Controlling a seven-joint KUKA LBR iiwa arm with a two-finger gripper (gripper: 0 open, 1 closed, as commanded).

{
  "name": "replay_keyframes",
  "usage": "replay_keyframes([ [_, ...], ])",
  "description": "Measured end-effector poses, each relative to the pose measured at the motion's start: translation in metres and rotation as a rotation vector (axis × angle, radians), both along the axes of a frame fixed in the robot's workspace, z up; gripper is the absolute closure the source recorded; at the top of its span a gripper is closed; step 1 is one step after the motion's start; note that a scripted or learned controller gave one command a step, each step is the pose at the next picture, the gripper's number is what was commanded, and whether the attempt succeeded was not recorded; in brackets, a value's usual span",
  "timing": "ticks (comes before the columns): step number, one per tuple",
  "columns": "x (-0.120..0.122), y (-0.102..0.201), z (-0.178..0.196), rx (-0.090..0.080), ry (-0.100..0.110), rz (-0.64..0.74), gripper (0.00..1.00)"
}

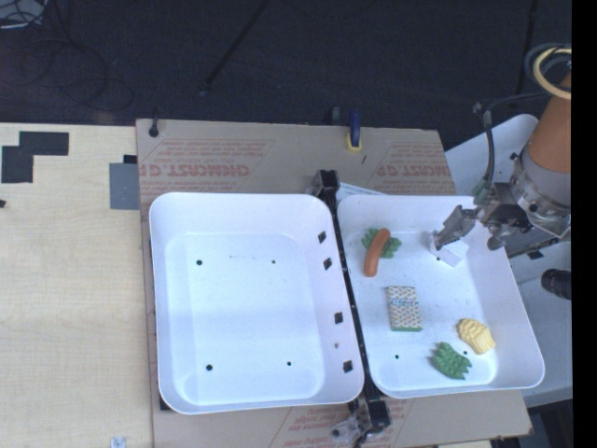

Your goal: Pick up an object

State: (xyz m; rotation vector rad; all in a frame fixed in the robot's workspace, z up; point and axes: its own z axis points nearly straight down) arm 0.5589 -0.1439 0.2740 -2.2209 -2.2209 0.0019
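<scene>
While your gripper (471, 230) hangs over the right bin (522, 343), it's carrying nothing, so watch the drop.

Its fingers look spread apart with nothing between them, hovering near the bin's 1 o'clock corner. Closest target is the carrot (375, 251) out at 9 o'clock from it; the patterned block (404, 307) sits around 7, and the corn (476, 335) plus a green leafy piece (451, 360) are near 6. You'd probably miss them all if it descends straight down.

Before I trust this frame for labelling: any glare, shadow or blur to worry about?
Camera view: even light, no glare on the right bin; soft shadow in the left bin's lower corner; the hand looks slightly blurred; the carrot and yellow toy are sharp enough.
</scene>
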Motion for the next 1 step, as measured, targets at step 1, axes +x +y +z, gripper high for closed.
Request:
replay_keyframes([
  [1,-0.0806,-0.0234,0.164,-0.005,-0.018,-0.005,0.0],
])
